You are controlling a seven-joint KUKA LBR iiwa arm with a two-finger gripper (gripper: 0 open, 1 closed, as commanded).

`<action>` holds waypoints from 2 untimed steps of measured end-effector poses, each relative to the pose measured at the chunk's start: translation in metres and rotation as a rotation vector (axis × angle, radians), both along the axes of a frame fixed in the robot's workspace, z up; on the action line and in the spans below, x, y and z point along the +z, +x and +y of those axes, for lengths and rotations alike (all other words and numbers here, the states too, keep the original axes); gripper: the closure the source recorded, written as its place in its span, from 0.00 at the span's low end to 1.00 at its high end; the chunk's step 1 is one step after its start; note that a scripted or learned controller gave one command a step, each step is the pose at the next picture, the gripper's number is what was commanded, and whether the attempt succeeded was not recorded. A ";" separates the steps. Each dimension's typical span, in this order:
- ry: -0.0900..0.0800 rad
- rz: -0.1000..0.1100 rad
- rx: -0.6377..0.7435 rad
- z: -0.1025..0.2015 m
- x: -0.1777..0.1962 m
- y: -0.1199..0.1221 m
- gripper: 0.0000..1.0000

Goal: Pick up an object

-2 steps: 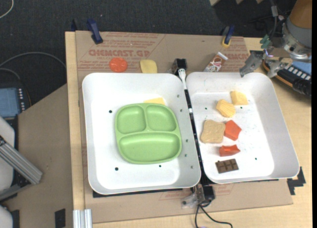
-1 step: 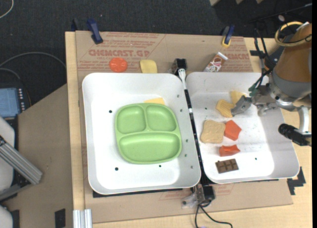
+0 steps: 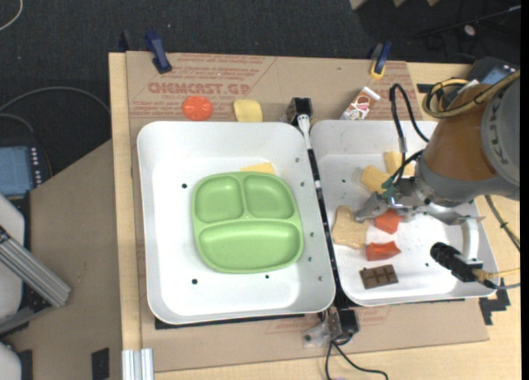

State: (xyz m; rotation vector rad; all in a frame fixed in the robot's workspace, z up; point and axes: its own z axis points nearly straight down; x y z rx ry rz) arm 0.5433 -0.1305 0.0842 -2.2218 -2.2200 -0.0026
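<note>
- At the near edge of the counter (image 3: 91,230), a tangle of cables (image 3: 343,345) hangs off the front, just below where the two bins meet.
- The left bin (image 3: 165,287) holds a green divided plate (image 3: 246,223) with three sections, lying flat near the middle. A pale yellow piece (image 3: 258,168) peeks out from behind the plate's far rim.
- The right bin (image 3: 430,287) holds several small things. A brown chocolate-like bar (image 3: 378,276) lies closest to the front. Behind it sits a red block (image 3: 381,249), and another red block (image 3: 386,223) lies just past that. A tan slab (image 3: 347,230), shaped like a slice of bread, rests to their left, by the bin's left wall. Two yellow pieces (image 3: 374,178) (image 3: 393,160) lie farther back.
- The arm (image 3: 463,151), grey with an orange band, reaches in from the right and stoops over the right bin.
- The gripper (image 3: 385,202) is low among the things, just above the farther red block and beside the tan slab. I cannot tell whether its fingers are apart or together, or whether they hold anything.
- Behind the bins, on the counter, sit an orange round thing (image 3: 197,107), a yellow block (image 3: 247,110) and a small red and white packet (image 3: 359,106).
- Blue clamps (image 3: 157,50) (image 3: 380,58) grip the far edge.
</note>
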 end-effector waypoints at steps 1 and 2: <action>-0.003 -0.007 0.000 -0.002 0.013 0.002 1.00; 0.001 -0.013 0.011 0.080 0.107 0.046 1.00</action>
